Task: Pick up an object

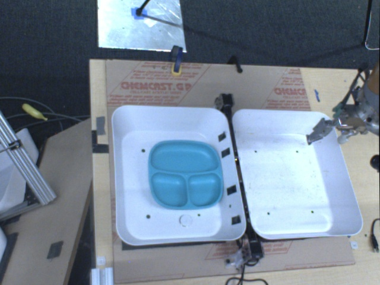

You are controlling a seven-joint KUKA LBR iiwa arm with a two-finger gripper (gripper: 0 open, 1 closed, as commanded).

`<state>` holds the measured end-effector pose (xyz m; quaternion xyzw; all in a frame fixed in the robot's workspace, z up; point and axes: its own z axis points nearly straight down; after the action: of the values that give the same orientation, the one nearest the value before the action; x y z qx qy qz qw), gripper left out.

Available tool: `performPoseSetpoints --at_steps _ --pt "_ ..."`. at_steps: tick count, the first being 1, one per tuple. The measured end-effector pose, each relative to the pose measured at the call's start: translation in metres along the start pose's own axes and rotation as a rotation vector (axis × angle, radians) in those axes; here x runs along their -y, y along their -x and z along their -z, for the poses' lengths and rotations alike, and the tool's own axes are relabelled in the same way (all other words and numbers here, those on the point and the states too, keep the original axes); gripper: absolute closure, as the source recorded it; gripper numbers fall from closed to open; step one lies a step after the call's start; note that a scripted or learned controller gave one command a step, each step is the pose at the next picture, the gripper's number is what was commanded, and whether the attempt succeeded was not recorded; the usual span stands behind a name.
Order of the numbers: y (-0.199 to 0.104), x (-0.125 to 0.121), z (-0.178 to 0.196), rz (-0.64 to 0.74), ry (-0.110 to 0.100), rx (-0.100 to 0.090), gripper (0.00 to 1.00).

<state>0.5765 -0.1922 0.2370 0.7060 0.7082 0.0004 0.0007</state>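
- Plate (184, 174), blue with three compartments, lies flat near the middle of the left bin (127, 159), clear of all its walls.
- Its one long compartment faces the far side of the bench; the two smaller ones sit side by side on the near side.
- Gripper (330, 136) hangs over the far right corner of the right bin (285, 189), well apart from the plate.
- Its two fingers stand apart, one dark finger (316, 133) slanting left and down over the bin floor, the other shorter one nearer the bin's right rim; nothing is between them.
- Arm (363, 116) comes in from the right edge, just above the bin's rim.
- Right bin floor is white, with a few small dark dots.
- Black clips (228, 171) line the seam where the two bins meet.
- Both bins rest on a brown board (261, 82) with red lettering.
- A yellow and blue clamp (176, 60) sits at the board's far edge.
- Beyond it a shiny foil sheet (142, 16) lies on dark carpet.
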Motion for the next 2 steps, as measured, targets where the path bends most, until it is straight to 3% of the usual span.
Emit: performPoseSetpoints --at_steps 1,2 --pt "0.014 0.035 -0.118 -0.004 -0.010 -0.003 0.00" --pt "0.004 0.089 -0.154 -0.004 -0.005 -0.002 0.00"
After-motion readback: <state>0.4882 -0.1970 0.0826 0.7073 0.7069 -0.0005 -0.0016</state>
